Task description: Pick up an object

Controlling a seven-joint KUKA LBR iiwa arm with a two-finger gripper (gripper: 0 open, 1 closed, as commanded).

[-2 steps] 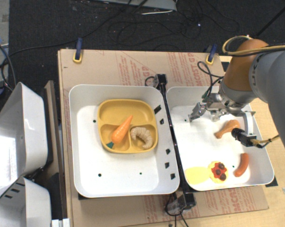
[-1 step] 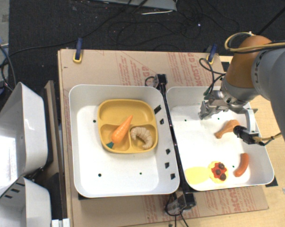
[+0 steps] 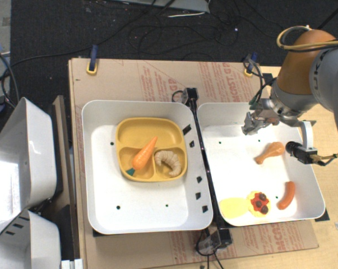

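We see the pincer (image 3: pixel 251 126) hanging over the far part of the right bin (image 3: pixel 230 150), with nothing visibly in it. Near it lies a drumstick (image 3: pixel 269 152); a sausage (image 3: pixel 286 195) and a yellow piece with berries (image 3: pixel 248 204) rest nearer us. The left bin (image 3: pixel 101 167) holds a yellow plate (image 3: pixel 152 129) with a carrot (image 3: pixel 144 154).

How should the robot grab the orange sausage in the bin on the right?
Grip the orange toy sausage across its narrow middle, coming straight down from above. It lies flat and slanted near the right white bin's wall, so closing across its short width should fit best.
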